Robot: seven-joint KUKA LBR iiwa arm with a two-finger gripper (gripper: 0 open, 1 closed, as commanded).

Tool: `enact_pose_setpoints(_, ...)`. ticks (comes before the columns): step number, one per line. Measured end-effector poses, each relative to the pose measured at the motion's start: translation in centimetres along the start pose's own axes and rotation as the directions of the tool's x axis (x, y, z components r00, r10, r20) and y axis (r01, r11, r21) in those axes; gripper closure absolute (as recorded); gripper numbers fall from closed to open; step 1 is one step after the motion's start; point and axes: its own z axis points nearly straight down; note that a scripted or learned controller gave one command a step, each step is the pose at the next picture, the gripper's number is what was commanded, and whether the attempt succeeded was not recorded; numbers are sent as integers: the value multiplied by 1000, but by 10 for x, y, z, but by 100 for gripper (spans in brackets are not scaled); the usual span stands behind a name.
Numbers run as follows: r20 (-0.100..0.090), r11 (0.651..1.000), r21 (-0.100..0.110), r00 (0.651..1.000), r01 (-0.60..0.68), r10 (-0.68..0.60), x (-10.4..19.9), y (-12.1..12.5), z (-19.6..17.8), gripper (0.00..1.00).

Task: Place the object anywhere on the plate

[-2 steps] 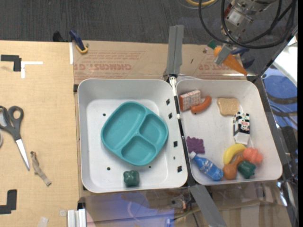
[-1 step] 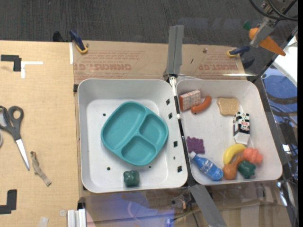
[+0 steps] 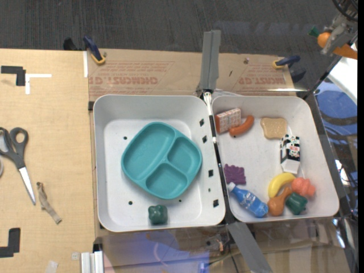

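Plate [image 3: 162, 160] in left bin [image 3: 108, 169]; green object [image 3: 157, 214] beside it, shape unclear.

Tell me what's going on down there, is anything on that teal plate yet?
Teal plate in left bin, nothing on it. Dark green toy lies beside it, off the rim. Other toys sit in right bin. Path to plate open.

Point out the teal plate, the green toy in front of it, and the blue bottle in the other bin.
teal plate [image 3: 161, 159]: camera view, on the ridge where its three compartments meet.
green toy [image 3: 157, 214]: camera view, on the middle of its top.
blue bottle [image 3: 249, 202]: camera view, on the middle of its body.
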Motion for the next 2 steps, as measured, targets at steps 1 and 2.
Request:
enact_pose_setpoints(1,-1,996,1,996,93,-93,21,52,-1,100)
enact_pose_setpoints(2,-3,984,2,984,181,-181,40,99,-1,100)
